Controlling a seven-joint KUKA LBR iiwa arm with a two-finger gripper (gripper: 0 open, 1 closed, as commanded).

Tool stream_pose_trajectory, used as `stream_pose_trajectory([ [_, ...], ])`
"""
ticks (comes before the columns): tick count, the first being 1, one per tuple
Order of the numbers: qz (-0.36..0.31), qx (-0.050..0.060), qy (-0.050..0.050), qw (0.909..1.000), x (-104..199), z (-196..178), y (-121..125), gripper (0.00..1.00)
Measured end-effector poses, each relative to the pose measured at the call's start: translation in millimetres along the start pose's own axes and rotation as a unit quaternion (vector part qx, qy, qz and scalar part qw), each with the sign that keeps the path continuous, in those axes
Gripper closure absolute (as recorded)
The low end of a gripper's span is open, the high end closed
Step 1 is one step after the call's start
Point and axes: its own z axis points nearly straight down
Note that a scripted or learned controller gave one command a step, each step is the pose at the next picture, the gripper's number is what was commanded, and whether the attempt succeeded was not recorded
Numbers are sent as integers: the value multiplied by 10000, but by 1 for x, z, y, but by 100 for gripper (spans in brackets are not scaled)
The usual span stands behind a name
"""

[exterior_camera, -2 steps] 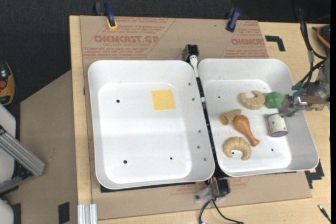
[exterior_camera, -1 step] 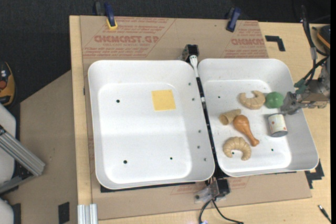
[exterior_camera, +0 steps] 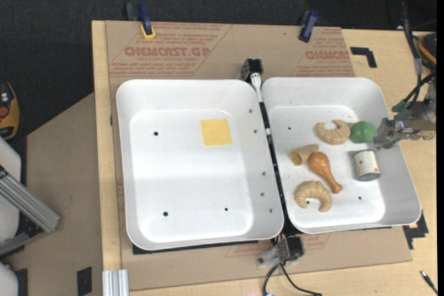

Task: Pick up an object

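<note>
Hovering at right bin edge: pincer, grip state unclear; green ball just beside, can below.

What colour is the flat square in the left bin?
Yellow; the square shows plainly in the camera view, lying on the white left bin.

the tool reaches in low from three o'clock, pointing toward nine o'clock; its fingers are too blurred to judge.
</note>
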Motion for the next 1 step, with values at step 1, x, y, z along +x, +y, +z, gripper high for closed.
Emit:
stream_pose_trajectory([
  [1, -5, -14, -10, 10000, 0, -10, 1, 100],
])
